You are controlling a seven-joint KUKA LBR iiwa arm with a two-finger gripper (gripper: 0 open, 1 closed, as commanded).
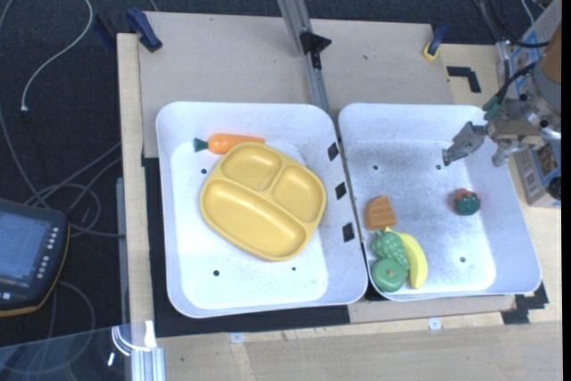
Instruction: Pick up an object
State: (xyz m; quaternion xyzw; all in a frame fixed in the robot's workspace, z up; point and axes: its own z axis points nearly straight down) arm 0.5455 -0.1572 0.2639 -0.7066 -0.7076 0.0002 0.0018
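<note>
On the bench: two shallow white bins side by side, their inner edges almost touching.
Left bin (178,281): it holds a yellow divided plate (262,200) with three compartments, lying flat near the middle, tilted a little in the view.
Carrot (230,141): an orange toy carrot with a green end, just beside the far edge of the plate, in the left bin.
Right bin (500,277): it holds four small toys.
Near left corner of the right bin: a green apple (387,274), green grapes (389,244) and a yellow banana (414,260), all touching; a brown bread piece (380,212) just beyond them.
Strawberry (467,202): red and green, alone toward the right side of the right bin.
Gripper (480,144): over the far right part of the right bin, fingers spread apart, nothing between them; the strawberry is near, but apart from it.
</note>
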